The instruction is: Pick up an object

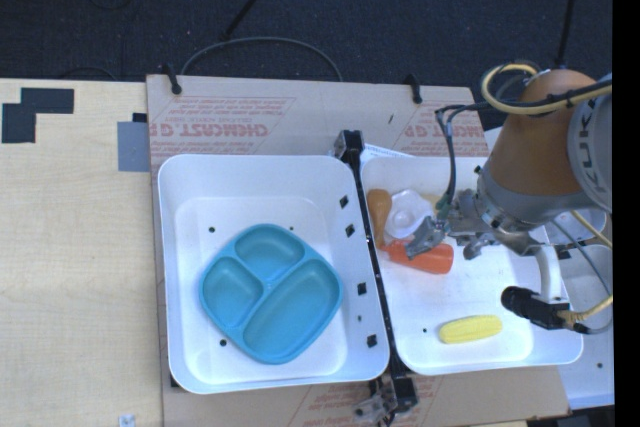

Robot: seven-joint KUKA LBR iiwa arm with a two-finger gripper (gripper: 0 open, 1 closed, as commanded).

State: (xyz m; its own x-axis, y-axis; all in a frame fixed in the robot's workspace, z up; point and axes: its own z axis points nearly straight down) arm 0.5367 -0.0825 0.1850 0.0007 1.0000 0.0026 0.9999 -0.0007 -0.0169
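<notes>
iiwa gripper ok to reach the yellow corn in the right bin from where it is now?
Probably yes. The yellow corn lies alone on bare bin floor in the right bin, nothing on top of it. The gripper sits over the orange item, a short way off.

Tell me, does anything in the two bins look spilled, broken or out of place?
Nothing stands out. The blue divided plate lies flat in the left bin; the yellow corn and orange items lie loose in the right bin, by the gripper.
</notes>
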